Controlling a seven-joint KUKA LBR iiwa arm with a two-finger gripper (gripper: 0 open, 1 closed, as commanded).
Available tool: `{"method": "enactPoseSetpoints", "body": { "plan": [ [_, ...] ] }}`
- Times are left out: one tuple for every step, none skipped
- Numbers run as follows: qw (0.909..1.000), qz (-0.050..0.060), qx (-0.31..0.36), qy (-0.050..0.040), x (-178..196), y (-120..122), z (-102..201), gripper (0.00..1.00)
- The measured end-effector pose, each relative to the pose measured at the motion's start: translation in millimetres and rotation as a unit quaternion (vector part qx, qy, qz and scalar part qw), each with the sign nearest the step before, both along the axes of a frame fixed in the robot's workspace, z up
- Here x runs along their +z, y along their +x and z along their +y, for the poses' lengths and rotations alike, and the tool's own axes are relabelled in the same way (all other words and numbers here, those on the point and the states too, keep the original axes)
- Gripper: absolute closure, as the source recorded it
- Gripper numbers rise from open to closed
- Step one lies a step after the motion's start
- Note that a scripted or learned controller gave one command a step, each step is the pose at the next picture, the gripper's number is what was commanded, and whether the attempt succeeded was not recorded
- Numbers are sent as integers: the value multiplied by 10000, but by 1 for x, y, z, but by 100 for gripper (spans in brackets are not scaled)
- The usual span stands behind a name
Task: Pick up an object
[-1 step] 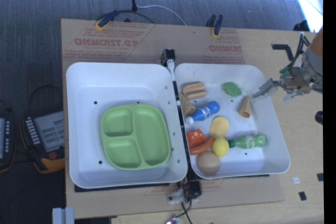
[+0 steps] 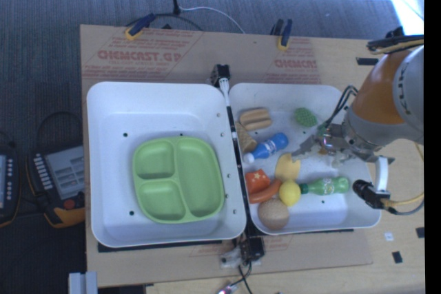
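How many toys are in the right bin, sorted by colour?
Tan or brown: 3 (hot dog bun, cone-like piece, round bun)
Blue: 1 (bottle)
Green: 2 (bumpy ball, bottle)
Yellow: 2 (cheese-like wedge, lemon)
Red or orange: 2 (pepper, sausage)
Total: 10

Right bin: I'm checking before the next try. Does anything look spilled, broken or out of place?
Nothing stands out. The toy foods lie loosely clustered inside the right bin, the green bottle on its side, and the green plate lies flat in the left bin.

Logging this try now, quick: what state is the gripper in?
Gripper: cannot be told; it hangs over the right white bin, no object visibly held.
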State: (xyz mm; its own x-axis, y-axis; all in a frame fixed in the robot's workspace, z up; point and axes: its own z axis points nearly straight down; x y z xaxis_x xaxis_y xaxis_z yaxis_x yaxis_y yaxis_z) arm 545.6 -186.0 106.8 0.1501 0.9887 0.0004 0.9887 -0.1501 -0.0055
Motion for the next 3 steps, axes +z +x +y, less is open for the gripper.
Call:
{"method": "enactPoseSetpoints", "body": {
  "plan": [
    [9998,-82,-161,-46,-16,-57,71,0],
    [9998,-88,-170,-51,-5,-57,70,100],
    [9898,-74,-1424,-18,-17,-57,76,100]
  ]
}}
